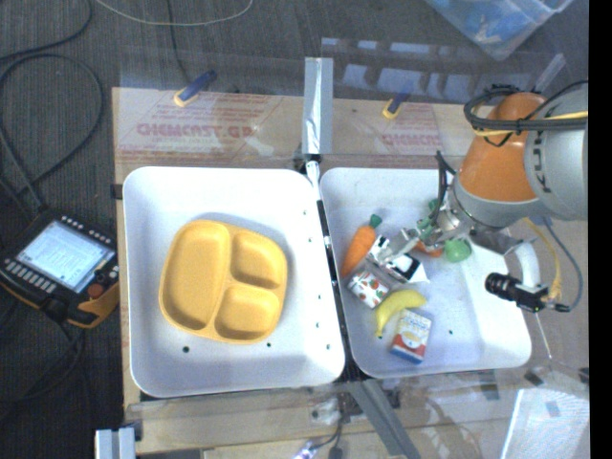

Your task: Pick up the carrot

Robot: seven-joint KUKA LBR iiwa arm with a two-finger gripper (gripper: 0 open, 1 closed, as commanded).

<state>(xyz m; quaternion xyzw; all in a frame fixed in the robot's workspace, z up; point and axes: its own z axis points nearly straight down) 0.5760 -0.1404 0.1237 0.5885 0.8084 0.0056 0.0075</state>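
The pincer [427, 234] hangs low in the right bin [497, 347], and I cannot tell if it is spread or pressed together, because toys crowd around it. At its nine o'clock, just beside it, lies the carrot [360, 248], orange with a green top, near the bin's left wall. Nothing lifts it yet, so I think the pick-up is not done. At six o'clock sit a banana [398, 306] and a small box [410, 337]. The left bin [143, 352] holds a yellow tray [225, 280]. The red writing on the desk [196, 129] is too faint to read.
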